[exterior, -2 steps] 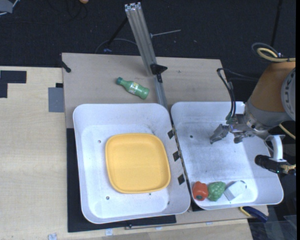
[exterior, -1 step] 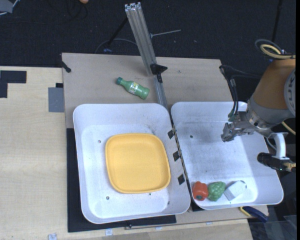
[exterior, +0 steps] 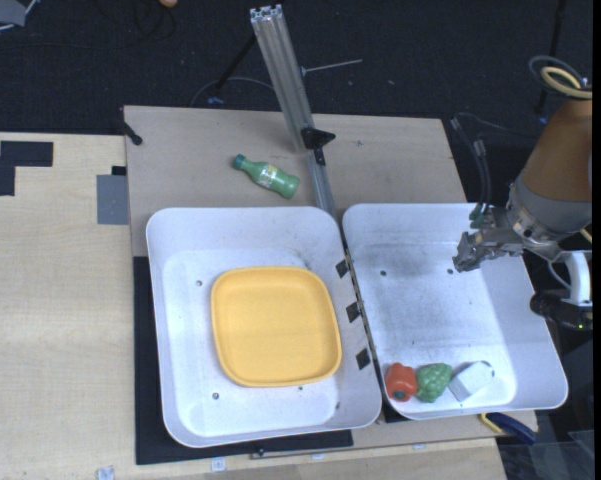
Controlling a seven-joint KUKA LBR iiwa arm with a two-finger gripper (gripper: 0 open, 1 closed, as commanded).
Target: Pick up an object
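Desk (exterior: 400, 148): tan top, two shallow white bins side by side on it. Left bin (exterior: 180, 238) holds a yellow plate (exterior: 276, 325), flat, roughly centred, touching nothing else. Right bin (exterior: 520, 368) is mostly bare floor with grey scuffing in the middle; its three small items are bunched in the near corner.

Arm (exterior: 565, 158): grey with orange section, comes in from the right, sits over the far right part of the right bin. Hand (exterior: 470, 251) is above the bin's far right area, over bare floor, well apart from the cluster in the near corner. Too small and dark to tell if it is open or closed. Nothing visible in it.

Metal rail (exterior: 290, 78): slants across the desk behind the bins, not part of the task.

Candidate items, all in the right bin's near corner: white block (exterior: 469, 381), green toy (exterior: 435, 380), red toy (exterior: 401, 380). They lie in a row, red touching green, green just beside the white block, the row close to the bin's near wall. A green bottle (exterior: 266, 175) lies on its side on the desk behind the left bin, outside both bins.

Progress: judged early, pick not done. No item lifted, all resting on surfaces. Left to do: move the hand to an item, descend, close on it, lift. The tight cluster against the wall looks awkward to grasp; the plate is flat and hard to pinch.
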